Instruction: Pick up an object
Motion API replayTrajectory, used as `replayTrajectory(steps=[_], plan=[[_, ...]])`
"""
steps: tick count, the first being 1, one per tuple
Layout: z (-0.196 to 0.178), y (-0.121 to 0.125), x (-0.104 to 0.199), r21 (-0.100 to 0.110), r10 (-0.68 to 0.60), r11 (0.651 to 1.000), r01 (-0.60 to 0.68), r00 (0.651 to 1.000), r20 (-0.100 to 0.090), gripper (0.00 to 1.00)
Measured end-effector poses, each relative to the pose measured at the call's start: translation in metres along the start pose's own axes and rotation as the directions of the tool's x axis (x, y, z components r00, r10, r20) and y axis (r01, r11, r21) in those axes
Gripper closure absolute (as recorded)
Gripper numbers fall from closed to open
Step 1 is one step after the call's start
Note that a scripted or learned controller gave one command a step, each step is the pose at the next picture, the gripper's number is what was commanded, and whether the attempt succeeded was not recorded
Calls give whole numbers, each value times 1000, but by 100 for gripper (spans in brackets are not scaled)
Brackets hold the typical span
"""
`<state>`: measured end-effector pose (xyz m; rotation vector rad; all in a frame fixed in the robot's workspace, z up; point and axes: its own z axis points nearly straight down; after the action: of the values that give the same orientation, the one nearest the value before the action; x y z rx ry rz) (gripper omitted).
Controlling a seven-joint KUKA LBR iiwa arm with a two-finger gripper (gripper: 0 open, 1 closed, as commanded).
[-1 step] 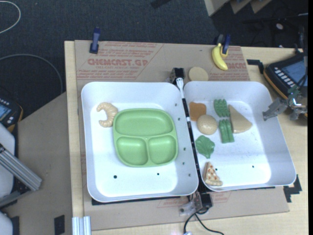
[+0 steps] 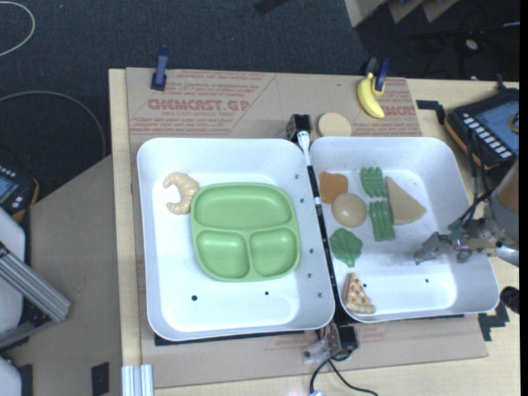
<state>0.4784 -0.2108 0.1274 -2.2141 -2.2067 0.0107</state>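
- Your end effector (image 2: 441, 247) sits at the right of the frame, low over the bare floor of the right white bin (image 2: 412, 291); whether it is spread or closed you cannot tell from here.
- To its left, apart from it, lie the tan wedge-shaped piece (image 2: 404, 203), two green ridged strips (image 2: 378, 205), a round beige ball (image 2: 349, 209) and an orange square slab (image 2: 332, 186).
- Lower left of it rest a dark green leafy piece (image 2: 346, 246) and a pizza slice (image 2: 356, 294).
- The left white bin (image 2: 165, 287) carries a green divided plate (image 2: 245, 230) and a pale croissant (image 2: 181, 191).
- On the counter (image 2: 132, 139) above the bins you see a yellow banana (image 2: 370, 97).
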Motion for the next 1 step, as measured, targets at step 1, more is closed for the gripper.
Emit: replayTrajectory(steps=[1], plan=[[-18,6,-1,-20,-1,1000,1,1000,8,100]])
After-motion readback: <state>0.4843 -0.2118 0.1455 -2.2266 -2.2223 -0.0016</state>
